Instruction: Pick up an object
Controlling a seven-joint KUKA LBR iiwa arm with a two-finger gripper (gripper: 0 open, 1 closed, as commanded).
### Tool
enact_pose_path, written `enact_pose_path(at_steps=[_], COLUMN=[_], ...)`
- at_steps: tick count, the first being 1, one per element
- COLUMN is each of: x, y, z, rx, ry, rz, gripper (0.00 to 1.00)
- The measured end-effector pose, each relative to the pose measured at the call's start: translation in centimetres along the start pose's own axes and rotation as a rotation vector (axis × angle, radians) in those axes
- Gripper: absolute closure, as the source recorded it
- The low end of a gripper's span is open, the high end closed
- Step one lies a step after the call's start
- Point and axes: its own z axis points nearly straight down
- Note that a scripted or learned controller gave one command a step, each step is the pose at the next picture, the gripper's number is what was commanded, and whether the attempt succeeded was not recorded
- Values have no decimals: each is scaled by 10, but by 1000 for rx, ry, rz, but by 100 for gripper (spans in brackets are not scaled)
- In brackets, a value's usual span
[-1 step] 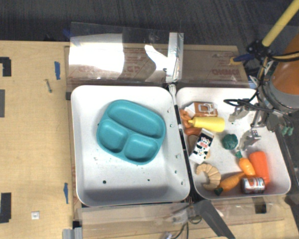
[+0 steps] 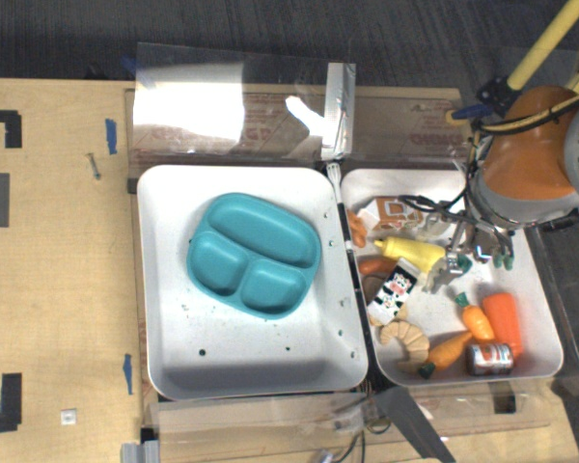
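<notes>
The right white bin [image 2: 548, 309] holds several small items. Among them are a yellow banana-like piece [image 2: 411, 252], a black-and-white cow-print carton [image 2: 394, 294], a croissant [image 2: 405, 335], two carrots [image 2: 450, 350] [image 2: 478, 321], an orange-red cylinder [image 2: 503, 317] and a small can [image 2: 489, 358]. My gripper [image 2: 466, 255] hangs over the upper middle of this bin, just right of the yellow piece's end, under the grey wrist with its orange band [image 2: 526, 162]. I see nothing held in it.
The left white bin [image 2: 164, 258] holds a teal divided plate [image 2: 254, 254]. A printed packet [image 2: 396, 213] and a brown sausage-like piece [image 2: 375, 266] lie near the wall between the bins. A clear plastic sheet [image 2: 232, 109] stands behind the bins. Cables [image 2: 434, 205] trail from the wrist.
</notes>
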Motion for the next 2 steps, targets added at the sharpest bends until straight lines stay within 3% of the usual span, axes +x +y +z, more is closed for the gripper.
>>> enact_pose_path(at_steps=[1,2], x=[51,94], y=[-11,6], z=[22,20], rx=[0,4], ry=[0,-17], rz=[-90,-585], gripper=[0,0])
